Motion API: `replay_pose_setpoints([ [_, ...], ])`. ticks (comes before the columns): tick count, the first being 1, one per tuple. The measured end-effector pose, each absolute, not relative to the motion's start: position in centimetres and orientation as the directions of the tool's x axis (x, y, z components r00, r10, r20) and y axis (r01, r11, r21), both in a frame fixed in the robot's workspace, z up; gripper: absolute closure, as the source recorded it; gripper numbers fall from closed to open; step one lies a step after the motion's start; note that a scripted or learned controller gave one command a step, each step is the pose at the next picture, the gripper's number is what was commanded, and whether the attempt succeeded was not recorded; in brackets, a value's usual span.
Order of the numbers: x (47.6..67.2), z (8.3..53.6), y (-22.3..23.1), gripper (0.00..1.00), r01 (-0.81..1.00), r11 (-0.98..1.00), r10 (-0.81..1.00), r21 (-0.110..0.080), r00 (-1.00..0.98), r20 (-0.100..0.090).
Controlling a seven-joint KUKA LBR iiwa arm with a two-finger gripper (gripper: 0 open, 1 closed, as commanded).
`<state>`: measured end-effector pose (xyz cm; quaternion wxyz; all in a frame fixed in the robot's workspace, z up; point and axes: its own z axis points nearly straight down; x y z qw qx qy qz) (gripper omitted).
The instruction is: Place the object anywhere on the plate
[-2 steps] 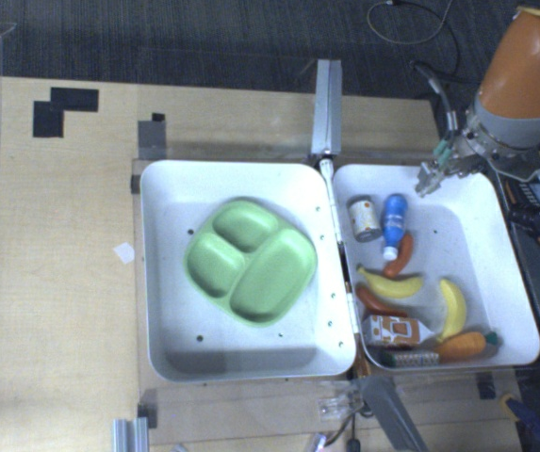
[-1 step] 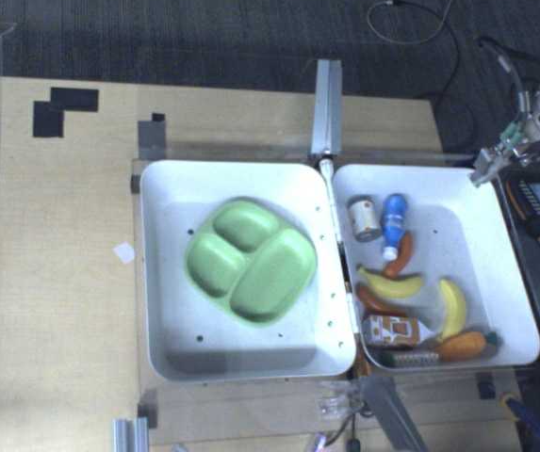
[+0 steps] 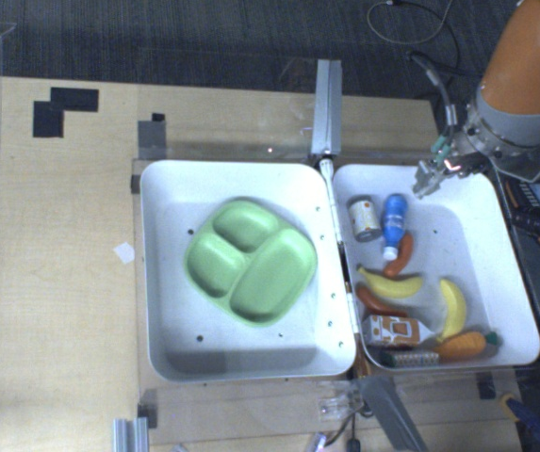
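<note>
Nearest, along the near wall of the right bin (image 3: 524, 332): an orange carrot (image 3: 465, 346) at the right corner, and left of it a small printed carton (image 3: 391, 329).

Just beyond those, a yellow banana (image 3: 453, 305) curving toward the carrot. Left of that, a second banana (image 3: 390, 284) lying across a reddish-brown sausage-like piece (image 3: 373, 299) and touching it.

Farther in, another reddish piece (image 3: 400, 256), slanted, right at the near end of a blue bottle (image 3: 395, 215). Left of the bottle, a small can (image 3: 364, 218) on its side.

Any of these possibly the object to move; cannot tell which. All in the right bin, well apart from the plate.

In the left bin (image 3: 161, 347), about the middle: the green plate (image 3: 251, 262), three compartments, lying flat.

Farthest, over the far right corner of the right bin: the gripper (image 3: 433, 171), apart from every item. Jaw state: cannot tell, too small and blurred. Behind it to the right, the grey arm (image 3: 515, 125) with its orange band.
</note>
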<state>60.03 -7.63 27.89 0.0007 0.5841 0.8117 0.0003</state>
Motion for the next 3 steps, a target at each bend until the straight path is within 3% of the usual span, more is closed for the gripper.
replay_pose_setpoints([
  [1,58.8,20.4,0.2,1.00,0.861,0.509,0.861,0.001,-0.509,0.000],
  [2,58.8,18.3,0.2,1.00,0.908,0.420,0.908,0.001,-0.420,0.000],
  [3,58.6,18.4,10.5,1.00,0.821,0.571,0.821,0.003,-0.571,-0.001],
])
